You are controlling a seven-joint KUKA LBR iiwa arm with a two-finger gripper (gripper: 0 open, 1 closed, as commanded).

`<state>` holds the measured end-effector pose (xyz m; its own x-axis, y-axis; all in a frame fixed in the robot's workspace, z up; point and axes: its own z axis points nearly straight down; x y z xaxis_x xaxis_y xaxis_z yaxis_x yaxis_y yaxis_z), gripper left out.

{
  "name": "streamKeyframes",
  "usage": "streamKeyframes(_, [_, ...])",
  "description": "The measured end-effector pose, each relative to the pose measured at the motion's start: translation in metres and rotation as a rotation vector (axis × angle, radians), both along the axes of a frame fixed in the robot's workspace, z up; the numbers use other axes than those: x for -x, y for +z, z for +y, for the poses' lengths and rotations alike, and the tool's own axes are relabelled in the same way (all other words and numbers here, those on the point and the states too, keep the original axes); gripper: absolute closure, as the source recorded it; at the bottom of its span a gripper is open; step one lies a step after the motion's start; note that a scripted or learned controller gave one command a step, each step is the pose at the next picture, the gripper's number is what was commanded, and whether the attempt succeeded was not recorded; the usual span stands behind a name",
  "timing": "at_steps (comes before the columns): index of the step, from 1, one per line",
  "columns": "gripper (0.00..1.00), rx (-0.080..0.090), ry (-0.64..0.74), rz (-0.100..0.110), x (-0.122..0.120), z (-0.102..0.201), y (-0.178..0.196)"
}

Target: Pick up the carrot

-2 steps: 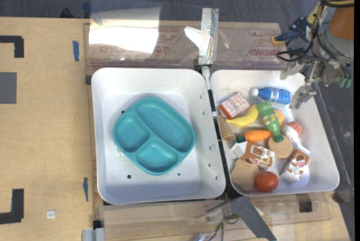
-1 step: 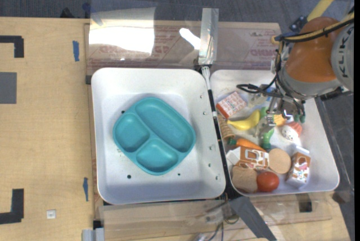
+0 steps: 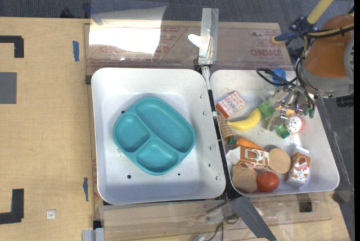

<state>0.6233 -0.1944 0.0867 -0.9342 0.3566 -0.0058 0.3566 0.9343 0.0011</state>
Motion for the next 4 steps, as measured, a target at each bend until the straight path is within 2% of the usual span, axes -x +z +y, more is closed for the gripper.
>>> streamKeyframes(1, [0.0,-0.017,-0.391,0.016,-0.004,-0.017,0.002])
streamKeyframes(2, [1.0,-0.009,-0.391,-0.007,-0.009,-0.019,0.015])
streamKeyframes(3, [1.0,-0.005,-0.367,-0.012,-0.011,0.058,0.101])
streamKeyframes(4, [1.0,0.0,0.118,0.003,0.084,0.037,0.004])
